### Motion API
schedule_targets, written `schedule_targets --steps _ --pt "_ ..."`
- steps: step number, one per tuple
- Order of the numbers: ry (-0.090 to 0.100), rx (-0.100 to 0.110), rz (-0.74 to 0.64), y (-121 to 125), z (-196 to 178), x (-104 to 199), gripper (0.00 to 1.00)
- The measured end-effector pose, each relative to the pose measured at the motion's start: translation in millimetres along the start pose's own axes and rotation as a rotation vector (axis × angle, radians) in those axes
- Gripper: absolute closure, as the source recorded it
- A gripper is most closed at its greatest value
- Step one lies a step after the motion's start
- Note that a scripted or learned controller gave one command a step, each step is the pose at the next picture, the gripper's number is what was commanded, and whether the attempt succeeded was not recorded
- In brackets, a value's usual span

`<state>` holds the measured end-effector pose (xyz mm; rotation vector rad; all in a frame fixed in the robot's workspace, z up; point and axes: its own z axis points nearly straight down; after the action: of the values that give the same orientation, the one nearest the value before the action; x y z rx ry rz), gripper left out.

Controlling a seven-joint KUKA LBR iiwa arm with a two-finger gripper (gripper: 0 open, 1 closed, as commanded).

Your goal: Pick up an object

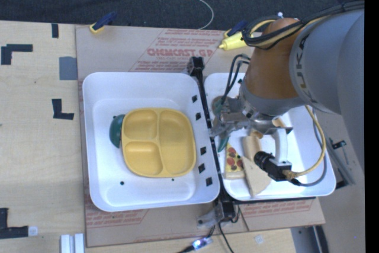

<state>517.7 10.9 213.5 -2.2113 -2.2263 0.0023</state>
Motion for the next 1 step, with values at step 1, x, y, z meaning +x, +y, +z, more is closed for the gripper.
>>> schedule_targets --steps 1 --pt "-0.001 -0.003 0.004 -4.2 -21.3 7.8 1.00"
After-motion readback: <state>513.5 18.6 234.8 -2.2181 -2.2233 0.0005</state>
